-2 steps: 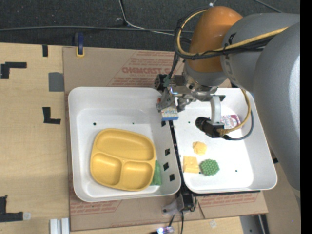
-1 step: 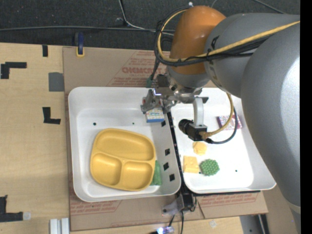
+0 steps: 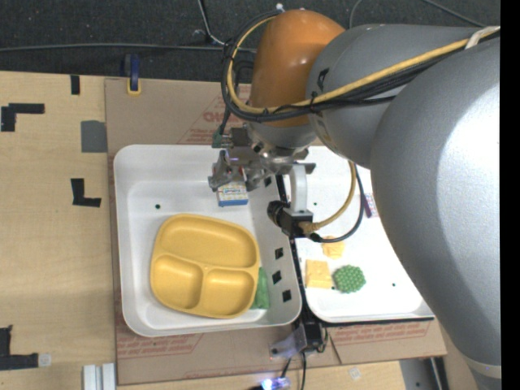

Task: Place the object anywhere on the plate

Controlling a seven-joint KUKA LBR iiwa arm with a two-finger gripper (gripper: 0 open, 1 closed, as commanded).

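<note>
A yellow divided plate (image 3: 203, 265) lies in the left bin (image 3: 134, 218), toward its front. My gripper (image 3: 233, 185) hangs over the back of that bin, just beyond the plate's far rim. A small blue and white box (image 3: 233, 197) sits between its fingers, and the gripper is shut on it. The box hangs slightly behind the plate's back edge, not over its compartments. The grey arm with its orange band reaches in from the right and hides the back of the right bin.
A green object (image 3: 262, 289) lies against the plate's right rim. The right bin (image 3: 382, 303) holds yellow cheese-like pieces (image 3: 318, 275) and a round green bumpy item (image 3: 349, 279). Cables loop beside the wrist between the bins.
</note>
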